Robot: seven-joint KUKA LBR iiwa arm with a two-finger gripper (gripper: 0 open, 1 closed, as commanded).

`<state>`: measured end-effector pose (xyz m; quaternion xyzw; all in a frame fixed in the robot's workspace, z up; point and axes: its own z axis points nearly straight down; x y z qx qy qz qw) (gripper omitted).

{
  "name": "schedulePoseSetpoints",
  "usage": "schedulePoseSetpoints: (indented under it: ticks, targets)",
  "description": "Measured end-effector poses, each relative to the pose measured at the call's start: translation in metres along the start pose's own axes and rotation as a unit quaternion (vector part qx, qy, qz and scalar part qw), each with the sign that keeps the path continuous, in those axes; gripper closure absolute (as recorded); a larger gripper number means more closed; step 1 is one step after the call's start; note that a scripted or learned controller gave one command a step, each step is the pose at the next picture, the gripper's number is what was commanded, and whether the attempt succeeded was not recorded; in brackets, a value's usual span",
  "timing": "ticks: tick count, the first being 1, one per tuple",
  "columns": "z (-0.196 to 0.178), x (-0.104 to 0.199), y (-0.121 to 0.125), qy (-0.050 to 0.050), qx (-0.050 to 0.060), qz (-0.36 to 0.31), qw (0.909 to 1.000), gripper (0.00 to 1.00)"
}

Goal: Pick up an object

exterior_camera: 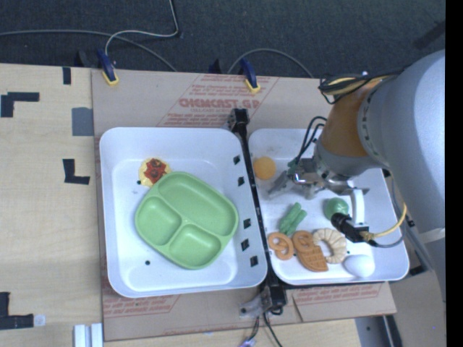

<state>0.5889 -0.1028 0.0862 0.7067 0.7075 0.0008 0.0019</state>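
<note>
No object is held yet; the pick is judged not begun or barely under way. The gripper (283, 184) is seen low in the right bin (391, 270), its fingers spread apart with nothing between them, near the orange ball (264, 168) and above the green piece (291, 217). Pretzel (280, 246), croissant (331, 241) and egg (359, 265) lie untouched toward the bin's near edge.

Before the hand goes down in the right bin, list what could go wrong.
1. The hand sits between the orange ball and the green bean, so it may close on neither.
2. The ball is round and lies near the bin divider; a nudge could roll it away.
3. The pretzel, croissant and egg lie crowded together.
</note>
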Motion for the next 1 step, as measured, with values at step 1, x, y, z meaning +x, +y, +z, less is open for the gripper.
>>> schedulePoseSetpoints:
  ticks: [1]
  targets:
    - [-0.0004,0.0072,-0.042,0.0,-0.001,0.0,1.0,0.0]
